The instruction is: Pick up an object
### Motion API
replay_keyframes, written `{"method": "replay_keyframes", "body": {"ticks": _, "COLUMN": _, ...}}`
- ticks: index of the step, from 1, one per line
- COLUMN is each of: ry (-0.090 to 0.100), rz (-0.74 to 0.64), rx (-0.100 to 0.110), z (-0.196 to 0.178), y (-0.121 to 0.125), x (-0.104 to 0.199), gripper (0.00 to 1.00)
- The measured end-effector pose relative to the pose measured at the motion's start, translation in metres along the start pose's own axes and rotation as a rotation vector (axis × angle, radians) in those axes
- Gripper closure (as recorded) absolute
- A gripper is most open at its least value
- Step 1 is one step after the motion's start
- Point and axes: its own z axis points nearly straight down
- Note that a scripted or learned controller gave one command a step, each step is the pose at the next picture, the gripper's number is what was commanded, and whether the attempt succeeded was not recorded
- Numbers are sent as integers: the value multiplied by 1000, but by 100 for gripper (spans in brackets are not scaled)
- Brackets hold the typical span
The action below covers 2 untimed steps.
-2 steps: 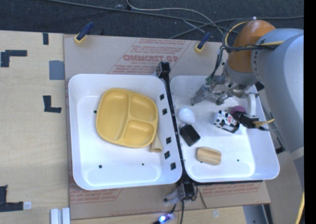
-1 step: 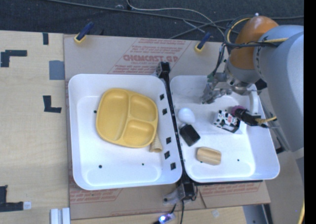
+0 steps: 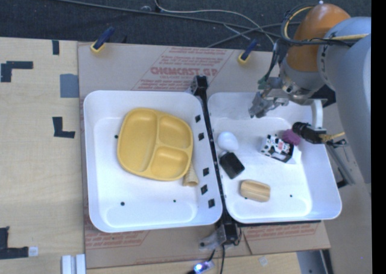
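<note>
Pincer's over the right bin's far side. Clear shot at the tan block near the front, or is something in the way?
Probably yes. The tan block lies alone on the right bin's floor, apart from the black piece and white ball nearby. The pincer hovers over the same bin, with nothing between them.

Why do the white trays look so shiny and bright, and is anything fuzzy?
Camera view: strong light from above washes out the right bin and left bin, so the white ball nearly blends in; the yellow plate stays crisp with soft shadow under its rim; the hand and arm look slightly blurred.
</note>
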Motion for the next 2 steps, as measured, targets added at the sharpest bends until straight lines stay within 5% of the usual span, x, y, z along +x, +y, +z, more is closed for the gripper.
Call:
{"method": "replay_keyframes", "body": {"ticks": 1, "ry": -1, "rz": 0, "rx": -2, "z": -63, "y": 5, "x": -2, "gripper": 100}}
{"method": "replay_keyframes", "body": {"ticks": 2, "ry": 0, "rz": 1, "rx": 3, "z": -73, "y": 5, "x": -1, "gripper": 100}}
